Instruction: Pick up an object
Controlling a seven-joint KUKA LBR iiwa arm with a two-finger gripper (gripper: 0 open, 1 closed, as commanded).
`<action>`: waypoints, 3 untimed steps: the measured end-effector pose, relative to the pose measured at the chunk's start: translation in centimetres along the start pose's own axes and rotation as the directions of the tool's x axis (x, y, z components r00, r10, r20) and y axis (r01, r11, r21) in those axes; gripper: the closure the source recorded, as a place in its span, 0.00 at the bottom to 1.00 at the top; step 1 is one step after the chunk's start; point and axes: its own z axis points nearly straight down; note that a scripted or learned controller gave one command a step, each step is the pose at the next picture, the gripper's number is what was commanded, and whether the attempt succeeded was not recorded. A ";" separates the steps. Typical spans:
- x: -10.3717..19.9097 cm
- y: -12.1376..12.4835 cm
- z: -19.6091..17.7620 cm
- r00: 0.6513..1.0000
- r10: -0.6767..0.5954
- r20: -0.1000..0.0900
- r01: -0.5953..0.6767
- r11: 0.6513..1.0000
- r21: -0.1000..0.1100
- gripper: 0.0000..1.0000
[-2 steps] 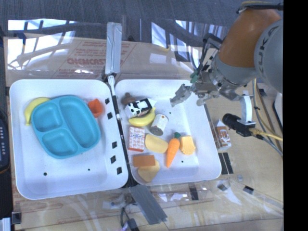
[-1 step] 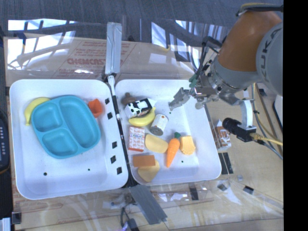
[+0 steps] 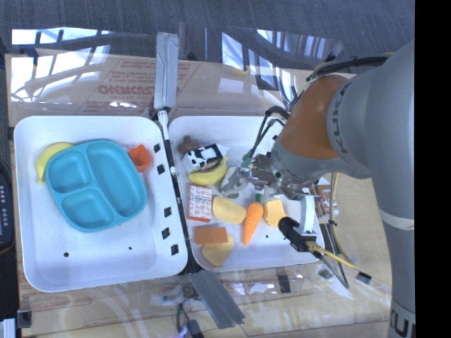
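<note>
Seemingly nothing is lifted yet: the gripper sits low in the right bin at its 3 o'clock side, just above the toy carrot lying on the floor, and whether the claw is open I cannot tell.

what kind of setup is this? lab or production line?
Most likely a research lab grasping bench, not a line. Two shallow white bins sit side by side under a robot arm, holding toy food such as a carrot and a blue divided plate, with loose cables around.
</note>
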 end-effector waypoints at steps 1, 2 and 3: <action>-7.5 -1.1 6.6 0.977 -0.213 -0.006 0.213 0.977 -0.020 0.00; -7.5 -1.1 6.7 0.977 -0.213 -0.006 0.213 0.977 -0.020 0.00; -7.8 -1.1 6.0 0.977 -0.215 0.001 0.215 0.976 -0.019 1.00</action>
